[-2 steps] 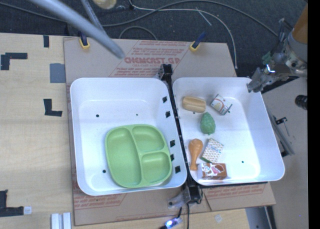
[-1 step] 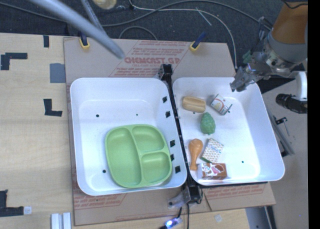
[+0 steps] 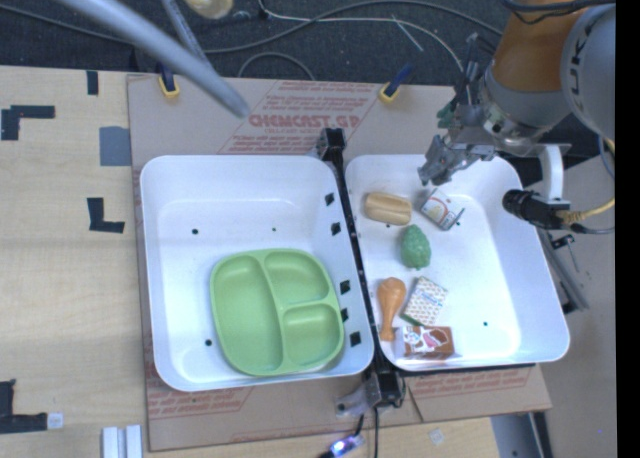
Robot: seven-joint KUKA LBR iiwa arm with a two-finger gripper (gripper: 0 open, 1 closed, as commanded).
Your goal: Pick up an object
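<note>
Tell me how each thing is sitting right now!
Gripper: above the right bin, over the small can.
Small can: lying tipped.
Bread roll: lying flat near the divider.
Green lump: resting alone.
Drumstick: lying lengthwise.
Patterned packet: tilted.
Brown box: flat at the front wall.
Green plate: flat in the left bin.

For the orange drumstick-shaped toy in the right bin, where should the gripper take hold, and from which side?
Probably the thin shaft of the orange drumstick toy, from straight above, fingers closing across it. It lies flat, lengthwise toward the near rim, with the bulb at the far end. The bin divider and a checkered packet flank it closely, so clearance is tight.
</note>
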